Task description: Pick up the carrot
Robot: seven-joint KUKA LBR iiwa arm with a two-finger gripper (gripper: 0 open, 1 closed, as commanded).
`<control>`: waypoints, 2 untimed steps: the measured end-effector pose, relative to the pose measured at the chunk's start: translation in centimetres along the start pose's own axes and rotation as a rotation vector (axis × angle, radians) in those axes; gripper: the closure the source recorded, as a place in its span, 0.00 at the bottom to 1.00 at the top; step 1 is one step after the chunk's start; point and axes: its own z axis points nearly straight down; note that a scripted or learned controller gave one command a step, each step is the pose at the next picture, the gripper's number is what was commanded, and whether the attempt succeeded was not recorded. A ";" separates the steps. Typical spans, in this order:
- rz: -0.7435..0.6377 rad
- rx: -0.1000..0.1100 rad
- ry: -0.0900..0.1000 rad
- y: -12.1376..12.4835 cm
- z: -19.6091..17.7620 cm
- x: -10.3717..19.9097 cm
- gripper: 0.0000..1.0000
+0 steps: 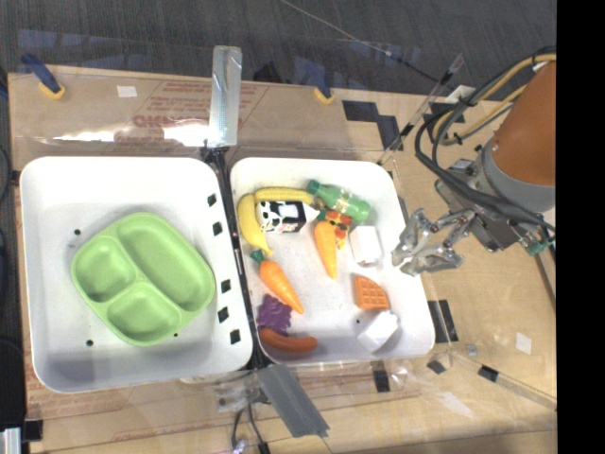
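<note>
**Claw outside the bin, carrot untouched**

The carrot lies in the right bin, just below the banana and above the purple grapes. The claw hangs open beyond that bin's right wall, gripping nothing.

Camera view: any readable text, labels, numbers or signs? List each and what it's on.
None can be read.
Red print on the clear sheet behind the left bin: too blurred to read.
Black and white carton in the right bin, beside the banana: a pattern, no legible lettering.
White tag on the bench: too small to tell.
</note>
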 end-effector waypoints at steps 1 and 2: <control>-0.439 -0.004 0.001 4.2 0.3 -3.4 1.00; -0.477 -0.005 0.001 9.3 0.1 -5.1 1.00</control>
